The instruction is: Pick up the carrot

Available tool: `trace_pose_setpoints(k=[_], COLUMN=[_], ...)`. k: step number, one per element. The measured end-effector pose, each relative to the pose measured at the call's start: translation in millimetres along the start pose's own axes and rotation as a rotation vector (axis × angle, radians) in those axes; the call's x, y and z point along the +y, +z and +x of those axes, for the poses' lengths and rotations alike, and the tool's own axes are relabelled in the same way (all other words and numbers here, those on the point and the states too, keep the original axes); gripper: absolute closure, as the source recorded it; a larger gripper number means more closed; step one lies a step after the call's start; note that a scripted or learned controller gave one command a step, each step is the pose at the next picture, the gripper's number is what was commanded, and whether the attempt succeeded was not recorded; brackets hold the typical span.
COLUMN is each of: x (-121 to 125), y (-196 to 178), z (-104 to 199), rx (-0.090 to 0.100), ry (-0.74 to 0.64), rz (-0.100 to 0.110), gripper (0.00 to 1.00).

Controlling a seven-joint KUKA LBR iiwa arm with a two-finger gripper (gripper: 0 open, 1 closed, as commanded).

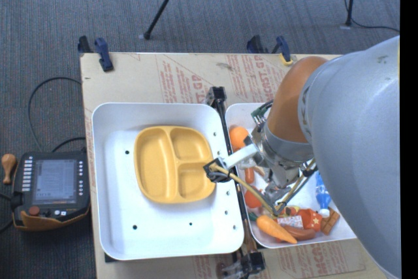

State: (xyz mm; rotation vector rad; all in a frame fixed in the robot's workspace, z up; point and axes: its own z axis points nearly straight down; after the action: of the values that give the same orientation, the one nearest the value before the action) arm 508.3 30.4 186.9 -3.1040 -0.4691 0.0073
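Observation:
The carrot [275, 230], orange and tapered, lies near the front edge of the right bin [307, 243], pointing toward the front right. My gripper [277, 200] hangs over the middle of that bin, just behind and above the carrot, with the grey arm and its orange band covering much of the bin. Nothing can be seen held in the gripper.
A yellow divided plate [173, 163] lies in the left bin [111, 206]. The right bin also holds an orange rounded piece [238, 136] at the back left, a red piece [252, 200], a red sausage-like item [302, 232], a blue item [322, 194] and a brown stick [330, 222].

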Motion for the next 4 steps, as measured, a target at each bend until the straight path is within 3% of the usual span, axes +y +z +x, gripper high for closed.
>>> trace_pose_setpoints(k=[1, 2, 3, 4], x=[-31, -30, -59, -110], y=[0, -9, 0, 92], z=[-25, -25, -10, -1], rx=[0.0, -0.002, 0.001, -0.002], ry=[-0.061, -0.059, 0.082, 0.01], rz=[0.0, 0.003, 0.0, 0.0], gripper=[0.0, 1.0, 1.0, 1.0])
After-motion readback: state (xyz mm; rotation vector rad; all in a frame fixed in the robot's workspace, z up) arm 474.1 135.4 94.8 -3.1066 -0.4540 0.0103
